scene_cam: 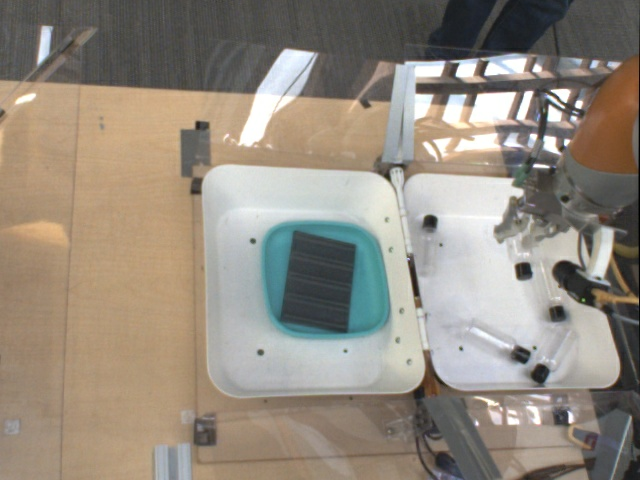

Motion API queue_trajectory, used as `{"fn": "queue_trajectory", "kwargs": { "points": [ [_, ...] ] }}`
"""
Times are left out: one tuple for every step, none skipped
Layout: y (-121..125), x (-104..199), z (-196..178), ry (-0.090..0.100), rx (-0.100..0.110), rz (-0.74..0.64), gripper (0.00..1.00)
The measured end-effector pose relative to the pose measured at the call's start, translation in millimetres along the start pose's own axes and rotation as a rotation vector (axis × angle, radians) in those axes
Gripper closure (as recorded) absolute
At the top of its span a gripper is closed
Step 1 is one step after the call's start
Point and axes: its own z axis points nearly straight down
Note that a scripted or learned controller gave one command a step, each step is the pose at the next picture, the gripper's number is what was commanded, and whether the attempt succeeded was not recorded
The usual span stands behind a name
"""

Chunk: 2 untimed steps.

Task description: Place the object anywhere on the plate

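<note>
A teal plate (pixel 274 268) lies in the middle of the left white bin (pixel 232 268). On the plate rests a dark grey ribbed rectangular pad (pixel 320 281), lying flat and slightly tilted. My gripper (pixel 526 224) hangs over the upper right part of the right bin (pixel 462 278), well away from the plate. A small clear tube with a black cap (pixel 522 268) lies just below the gripper, apart from it.
Several more clear tubes with black caps lie in the right bin, among them one near its left wall (pixel 429 222), one at the right (pixel 556 313) and a pair at the front (pixel 520 353). A metal frame (pixel 500 68) stands behind the right bin.
</note>
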Motion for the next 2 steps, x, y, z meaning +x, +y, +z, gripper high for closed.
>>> {"fn": "queue_trajectory", "kwargs": {
  "points": [
    [0,0,0,0.000,0.000,0.000,0.00],
    [-11,12,-206,-0.001,-0.006,0.098,0.00]
  ]
}}
